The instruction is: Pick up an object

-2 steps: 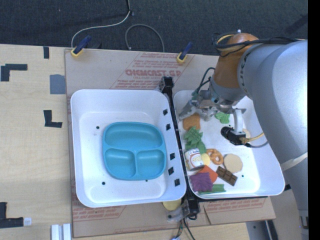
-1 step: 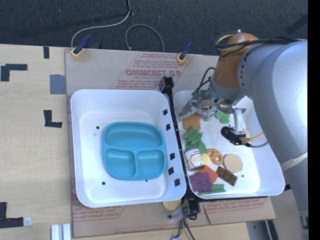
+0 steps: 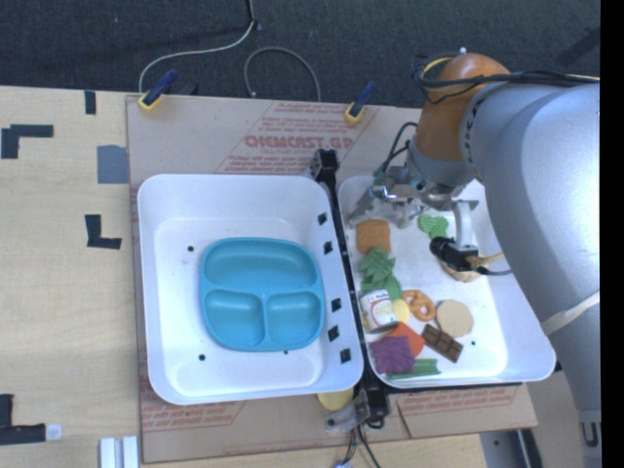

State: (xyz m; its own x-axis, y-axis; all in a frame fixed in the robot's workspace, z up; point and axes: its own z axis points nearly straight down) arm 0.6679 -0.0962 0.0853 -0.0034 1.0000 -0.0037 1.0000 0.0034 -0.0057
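My gripper (image 3: 382, 201) hangs over the far left part of the right bin (image 3: 507, 354), just above a brown bread roll (image 3: 372, 236). I see nothing held in it. Toy foods lie below it in the bin: a green leafy piece (image 3: 379, 265), a small labelled jar (image 3: 378, 309), a pretzel (image 3: 421, 304), a round tan biscuit (image 3: 454, 317), a chocolate bar (image 3: 442, 342), a purple bunch (image 3: 394, 352) and a green pod (image 3: 425, 367). Another green piece (image 3: 434, 225) lies to the gripper's right.
The left bin (image 3: 161, 222) holds a blue divided plate (image 3: 260, 292). A black divider with clips (image 3: 336, 261) runs between the bins. The grey arm (image 3: 546, 193) covers the right bin's right side. A yellow thing (image 3: 334, 398) sits at the bins' front edge.
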